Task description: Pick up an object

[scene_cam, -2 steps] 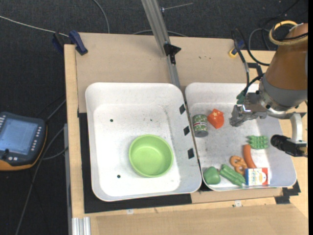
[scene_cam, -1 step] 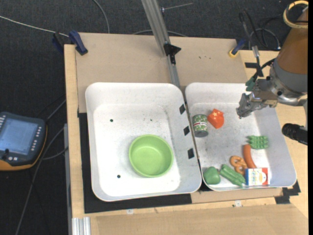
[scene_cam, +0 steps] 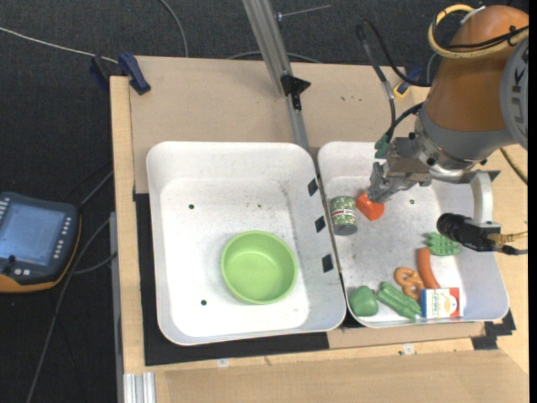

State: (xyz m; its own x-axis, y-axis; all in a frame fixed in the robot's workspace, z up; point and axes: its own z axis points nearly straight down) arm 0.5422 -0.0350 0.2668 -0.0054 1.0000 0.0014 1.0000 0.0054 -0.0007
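Green bowl (scene_cam: 258, 265) sits in the left bin (scene_cam: 168, 170). Right of it, in the right bin (scene_cam: 495, 300), a small jar (scene_cam: 342, 214) lies beside an orange-red object (scene_cam: 370, 207), touching the claw (scene_cam: 377, 193) tip directly above; its grip is unclear.

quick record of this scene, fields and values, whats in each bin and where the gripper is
left bin: green bowl
right bin: small can, orange-red item, carrot, pretzel, green vegetables, small carton
gripper: low over the right bin, at the orange-red item
grasp: cannot tell
arm: reaches in from the right
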